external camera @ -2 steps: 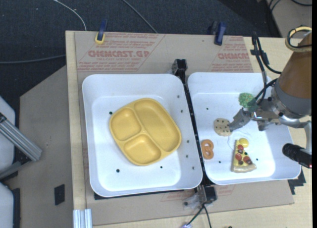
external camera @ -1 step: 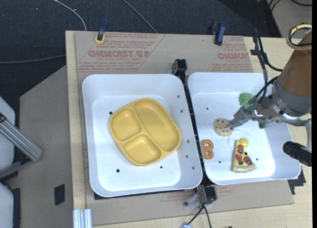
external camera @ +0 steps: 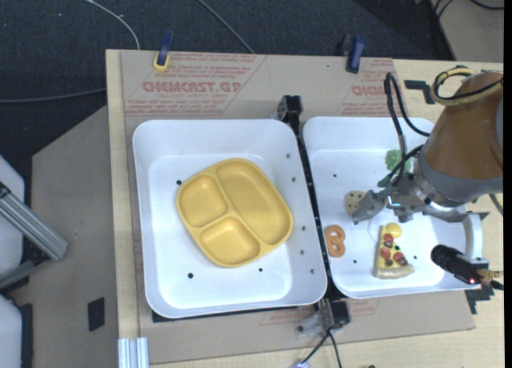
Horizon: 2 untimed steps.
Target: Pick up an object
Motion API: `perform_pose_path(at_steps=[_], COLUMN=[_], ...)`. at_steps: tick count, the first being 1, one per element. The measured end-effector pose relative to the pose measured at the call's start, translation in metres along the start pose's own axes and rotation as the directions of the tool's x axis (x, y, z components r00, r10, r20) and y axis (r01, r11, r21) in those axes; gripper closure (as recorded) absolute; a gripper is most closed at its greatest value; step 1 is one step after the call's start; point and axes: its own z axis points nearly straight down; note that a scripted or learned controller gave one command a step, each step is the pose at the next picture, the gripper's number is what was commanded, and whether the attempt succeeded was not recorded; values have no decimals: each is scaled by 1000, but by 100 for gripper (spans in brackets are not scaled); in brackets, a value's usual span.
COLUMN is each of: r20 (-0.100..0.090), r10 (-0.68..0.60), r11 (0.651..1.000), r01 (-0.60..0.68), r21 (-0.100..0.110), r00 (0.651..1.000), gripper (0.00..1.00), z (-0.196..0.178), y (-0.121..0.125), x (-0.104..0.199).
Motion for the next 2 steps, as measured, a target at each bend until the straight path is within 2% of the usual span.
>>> perform_pose_path(at_steps=[1,2], r20=[0,2], r10=[1,3], r11=[1000,1000], r01=[-1,-3], r21=[-1,-15], r00=[1000,1000], gripper=[0,0], z=[43,83], y=[-4,0], x=[-1,-1])
